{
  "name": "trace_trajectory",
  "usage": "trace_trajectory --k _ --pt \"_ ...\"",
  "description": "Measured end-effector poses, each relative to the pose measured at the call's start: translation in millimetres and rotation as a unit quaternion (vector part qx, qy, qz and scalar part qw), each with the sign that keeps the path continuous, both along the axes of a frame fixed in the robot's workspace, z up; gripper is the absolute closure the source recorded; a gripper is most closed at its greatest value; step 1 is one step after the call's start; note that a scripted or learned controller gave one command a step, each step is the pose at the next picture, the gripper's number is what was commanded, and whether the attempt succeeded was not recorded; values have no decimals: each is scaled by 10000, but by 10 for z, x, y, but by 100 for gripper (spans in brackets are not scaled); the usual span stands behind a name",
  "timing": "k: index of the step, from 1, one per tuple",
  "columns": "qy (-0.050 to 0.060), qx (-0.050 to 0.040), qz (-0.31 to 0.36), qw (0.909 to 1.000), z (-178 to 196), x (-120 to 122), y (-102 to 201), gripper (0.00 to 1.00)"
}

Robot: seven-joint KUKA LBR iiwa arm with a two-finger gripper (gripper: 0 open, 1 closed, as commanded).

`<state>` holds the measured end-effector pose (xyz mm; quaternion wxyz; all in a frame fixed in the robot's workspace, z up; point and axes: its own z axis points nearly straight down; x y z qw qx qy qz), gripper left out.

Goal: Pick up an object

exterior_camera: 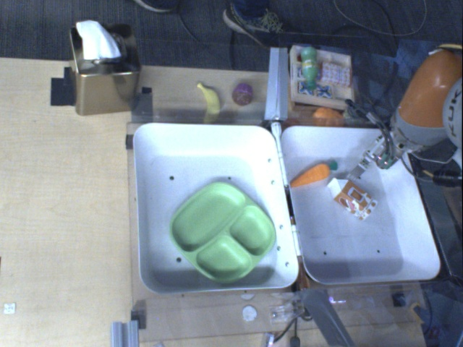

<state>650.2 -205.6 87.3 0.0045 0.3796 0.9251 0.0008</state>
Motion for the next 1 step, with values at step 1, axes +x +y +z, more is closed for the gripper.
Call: trace_trajectory --k 1 --pt "-7 6 -401 9992 6 -109 1013 0"
